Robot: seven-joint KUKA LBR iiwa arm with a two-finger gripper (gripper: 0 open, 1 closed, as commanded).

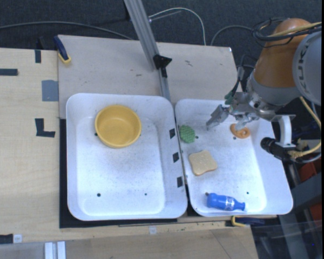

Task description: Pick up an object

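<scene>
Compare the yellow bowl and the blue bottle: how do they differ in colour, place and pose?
The yellow bowl is yellow and round; the blue bottle is blue and long. The bowl stands upright, mouth up, in the left bin; the bottle lies on its side in the right bin, near its front edge. The bowl looks clearly larger. Both rest on a bin floor, apart from the gripper.

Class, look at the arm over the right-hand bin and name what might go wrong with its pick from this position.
1. The end effector hangs between the green object and the orange ring-shaped item, directly over neither; a straight descent may close on bare bin floor.
2. The orange item lies partly under the wrist, so its position is hard to judge.
3. The green object sits near the right bin's left wall, which could block a finger.
</scene>
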